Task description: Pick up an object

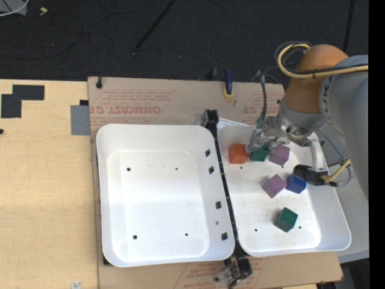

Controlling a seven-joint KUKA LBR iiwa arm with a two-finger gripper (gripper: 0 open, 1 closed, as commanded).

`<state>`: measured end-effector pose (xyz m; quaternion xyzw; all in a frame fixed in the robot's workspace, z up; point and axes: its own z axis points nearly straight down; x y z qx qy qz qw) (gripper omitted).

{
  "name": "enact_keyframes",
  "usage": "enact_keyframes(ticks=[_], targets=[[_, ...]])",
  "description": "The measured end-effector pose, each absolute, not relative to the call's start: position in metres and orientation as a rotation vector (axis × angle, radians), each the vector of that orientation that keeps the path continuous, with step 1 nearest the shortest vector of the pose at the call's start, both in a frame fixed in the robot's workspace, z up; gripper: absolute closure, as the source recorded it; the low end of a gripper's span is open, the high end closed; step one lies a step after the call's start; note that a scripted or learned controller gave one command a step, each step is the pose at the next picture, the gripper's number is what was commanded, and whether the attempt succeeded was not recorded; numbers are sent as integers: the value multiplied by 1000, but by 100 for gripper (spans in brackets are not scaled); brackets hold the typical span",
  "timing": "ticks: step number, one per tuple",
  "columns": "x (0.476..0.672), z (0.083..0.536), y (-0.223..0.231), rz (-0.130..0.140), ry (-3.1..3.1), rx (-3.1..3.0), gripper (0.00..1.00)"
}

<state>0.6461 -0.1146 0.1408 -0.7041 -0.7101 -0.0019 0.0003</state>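
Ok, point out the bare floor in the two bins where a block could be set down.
The left bin offers its whole floor, bordered by its four walls. In the right bin, the front-left patch lies bare between the divider and the green cube. The back is crowded: orange block, teal block, two purple blocks, blue cube and the gripper.

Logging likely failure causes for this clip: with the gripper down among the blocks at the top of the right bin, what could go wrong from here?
1. The gripper sits over a tight cluster: the orange block, a green block and a purple block. It may push them instead of gripping one.
2. The cluster lies near the right bin's far wall, so a pushed block may jam there.
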Motion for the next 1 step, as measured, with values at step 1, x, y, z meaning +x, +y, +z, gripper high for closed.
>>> enact_keyframes(ticks=[1], targets=[[612,190,9,-4,-2231,-2207,100]])
